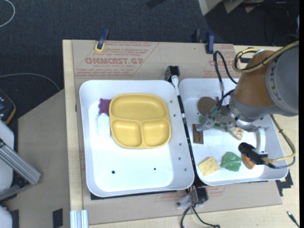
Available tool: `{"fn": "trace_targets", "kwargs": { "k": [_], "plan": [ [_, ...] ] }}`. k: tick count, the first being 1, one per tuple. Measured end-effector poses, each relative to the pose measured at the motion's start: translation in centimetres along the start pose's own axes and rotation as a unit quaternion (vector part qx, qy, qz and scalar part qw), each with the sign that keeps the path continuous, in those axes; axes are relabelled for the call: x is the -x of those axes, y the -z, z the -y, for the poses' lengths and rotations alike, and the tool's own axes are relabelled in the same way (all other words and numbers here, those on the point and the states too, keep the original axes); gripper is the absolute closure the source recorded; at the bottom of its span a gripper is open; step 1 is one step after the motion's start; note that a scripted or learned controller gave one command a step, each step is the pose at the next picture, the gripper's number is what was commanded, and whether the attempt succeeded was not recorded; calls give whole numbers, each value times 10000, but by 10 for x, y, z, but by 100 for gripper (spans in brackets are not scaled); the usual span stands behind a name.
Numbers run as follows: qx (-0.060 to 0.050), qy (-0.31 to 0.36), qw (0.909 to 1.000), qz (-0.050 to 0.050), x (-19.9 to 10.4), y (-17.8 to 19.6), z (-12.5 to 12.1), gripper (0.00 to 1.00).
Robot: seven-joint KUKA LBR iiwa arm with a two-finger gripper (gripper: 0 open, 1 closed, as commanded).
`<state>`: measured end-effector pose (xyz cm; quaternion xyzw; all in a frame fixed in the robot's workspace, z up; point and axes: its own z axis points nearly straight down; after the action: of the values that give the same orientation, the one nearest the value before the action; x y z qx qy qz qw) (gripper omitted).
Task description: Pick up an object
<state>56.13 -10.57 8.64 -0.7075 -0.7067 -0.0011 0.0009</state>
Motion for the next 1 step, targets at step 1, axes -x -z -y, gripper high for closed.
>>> {"fn": "trace_targets", "kwargs": {
  "k": [1],
  "plan": [
    [43, 1, 10000, 0, -1, 13, -2, 100]
  ]
}}
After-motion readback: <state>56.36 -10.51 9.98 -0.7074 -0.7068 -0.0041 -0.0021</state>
